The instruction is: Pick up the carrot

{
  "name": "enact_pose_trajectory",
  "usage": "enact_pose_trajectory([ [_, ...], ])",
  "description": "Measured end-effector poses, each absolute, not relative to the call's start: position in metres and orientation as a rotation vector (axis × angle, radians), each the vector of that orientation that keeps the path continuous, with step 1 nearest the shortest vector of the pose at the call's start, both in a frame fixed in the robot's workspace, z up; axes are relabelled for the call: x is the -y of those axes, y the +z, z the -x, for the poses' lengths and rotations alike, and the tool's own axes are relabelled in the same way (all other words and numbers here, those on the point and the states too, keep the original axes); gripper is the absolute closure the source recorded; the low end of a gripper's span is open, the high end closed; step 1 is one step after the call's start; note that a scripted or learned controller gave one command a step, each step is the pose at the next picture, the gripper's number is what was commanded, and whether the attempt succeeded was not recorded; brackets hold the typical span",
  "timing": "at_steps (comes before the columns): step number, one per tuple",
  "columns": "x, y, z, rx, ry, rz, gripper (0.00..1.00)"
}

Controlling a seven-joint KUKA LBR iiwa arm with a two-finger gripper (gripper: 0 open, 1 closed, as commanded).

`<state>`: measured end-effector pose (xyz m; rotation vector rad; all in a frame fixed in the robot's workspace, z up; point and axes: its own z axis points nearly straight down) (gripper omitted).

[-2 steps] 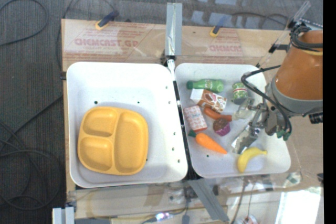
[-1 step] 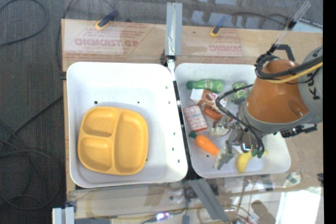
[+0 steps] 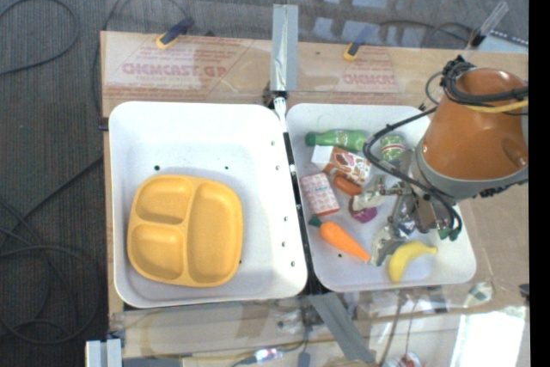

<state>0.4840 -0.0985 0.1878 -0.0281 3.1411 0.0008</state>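
Just left of the pincer (image 3: 404, 229), the carrot (image 3: 342, 240) lies in the right bin (image 3: 455, 269). Its long axis runs diagonally, green top up-left, tip down-right toward the banana (image 3: 407, 259). The pincer's state cannot be told.

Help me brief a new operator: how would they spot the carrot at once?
Look in the right-hand white bin, along its near edge. The carrot lies there, between a small pink packet and a yellow banana. It is the only orange, tapered thing with a green tip.
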Motion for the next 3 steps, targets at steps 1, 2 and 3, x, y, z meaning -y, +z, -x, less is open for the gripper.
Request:
enact_pose_trajectory([
  [1,0.099,0.095,-0.501,-3.134,0.001,0.209,0.00],
  [2,0.098,0.104,-0.501,-3.133,0.001,0.207,1.00],
  [3,0.030,0.224,-0.508,-3.122,0.003,0.334,1.00],
])
